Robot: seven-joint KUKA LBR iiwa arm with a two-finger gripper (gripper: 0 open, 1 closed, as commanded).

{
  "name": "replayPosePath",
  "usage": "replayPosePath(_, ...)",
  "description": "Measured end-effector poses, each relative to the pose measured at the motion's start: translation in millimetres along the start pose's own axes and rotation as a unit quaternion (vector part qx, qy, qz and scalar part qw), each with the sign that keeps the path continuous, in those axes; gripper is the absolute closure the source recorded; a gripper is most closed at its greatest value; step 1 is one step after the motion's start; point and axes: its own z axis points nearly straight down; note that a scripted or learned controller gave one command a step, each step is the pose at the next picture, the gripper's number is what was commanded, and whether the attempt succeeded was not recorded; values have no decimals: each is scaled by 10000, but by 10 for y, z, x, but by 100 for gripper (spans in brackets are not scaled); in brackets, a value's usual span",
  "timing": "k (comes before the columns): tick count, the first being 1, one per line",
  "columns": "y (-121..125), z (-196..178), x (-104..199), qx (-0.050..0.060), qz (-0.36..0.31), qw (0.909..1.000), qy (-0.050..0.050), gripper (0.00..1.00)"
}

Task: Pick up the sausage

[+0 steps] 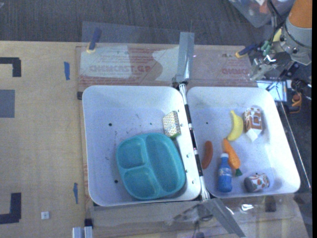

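sausage (207, 154) is small, reddish-brown, lying lengthwise by the right bin's (282, 133) left wall. gripper (265, 63) sits above the bin's far corner; finger state can't be told.

1. The arm (300, 14) comes in at the far right corner of the scene, cut by the frame's upper and right edges.
2. Its orange band sits uppermost, with the grey wrist section just below it.
3. Under the wrist hangs a cluster of dark fittings and bright cabling.
4. The claw (262, 66) points toward the left and slightly nearer, hovering past the far edge of the right bin (282, 182).
5. Nothing shows between its tips.
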Motion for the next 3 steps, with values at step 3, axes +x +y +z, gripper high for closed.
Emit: replayPosePath(3,-1704,1690,830,35,761,9971,22,100)
